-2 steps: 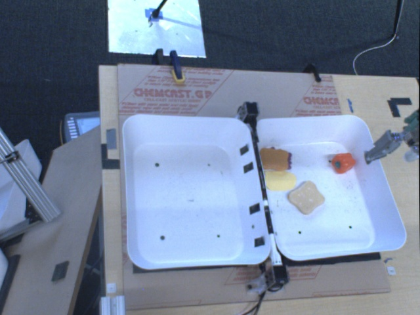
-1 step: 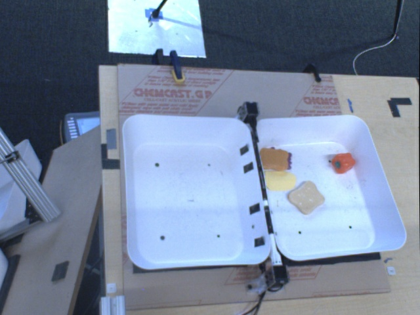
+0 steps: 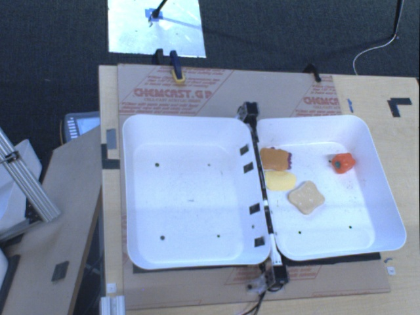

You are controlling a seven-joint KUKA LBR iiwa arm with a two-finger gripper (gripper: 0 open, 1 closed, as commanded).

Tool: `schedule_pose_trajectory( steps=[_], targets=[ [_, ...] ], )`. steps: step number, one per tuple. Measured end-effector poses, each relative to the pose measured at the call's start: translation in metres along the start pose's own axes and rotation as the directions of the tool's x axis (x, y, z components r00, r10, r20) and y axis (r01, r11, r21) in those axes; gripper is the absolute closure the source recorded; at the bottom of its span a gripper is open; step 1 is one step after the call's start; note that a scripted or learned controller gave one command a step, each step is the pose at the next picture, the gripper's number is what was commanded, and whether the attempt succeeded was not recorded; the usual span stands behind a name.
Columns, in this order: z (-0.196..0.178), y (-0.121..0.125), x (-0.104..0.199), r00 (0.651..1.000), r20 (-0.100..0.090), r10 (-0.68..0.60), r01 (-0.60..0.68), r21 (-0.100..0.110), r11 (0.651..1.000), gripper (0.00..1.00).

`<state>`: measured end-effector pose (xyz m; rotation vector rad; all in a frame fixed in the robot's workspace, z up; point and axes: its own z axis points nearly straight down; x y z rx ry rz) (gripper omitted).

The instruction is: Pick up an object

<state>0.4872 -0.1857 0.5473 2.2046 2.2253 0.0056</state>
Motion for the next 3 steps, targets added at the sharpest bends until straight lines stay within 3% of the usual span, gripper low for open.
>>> schedule_pose_trajectory(
  steps=[1, 2, 3],
  targets=[
    [0.014, 0.061, 0.075, 1.000, -0.004, -0.003, 0.004, 0.005, 1.000, 1.00],
    [0.049, 0.061, 0.189, 1.000, -0.007, -0.008, 0.008, 0.010, 1.000, 1.00],
    [0.085, 0.056, 0.284, 1.000, -0.007, -0.005, 0.005, 0.011, 1.000, 1.00]
  ],
)
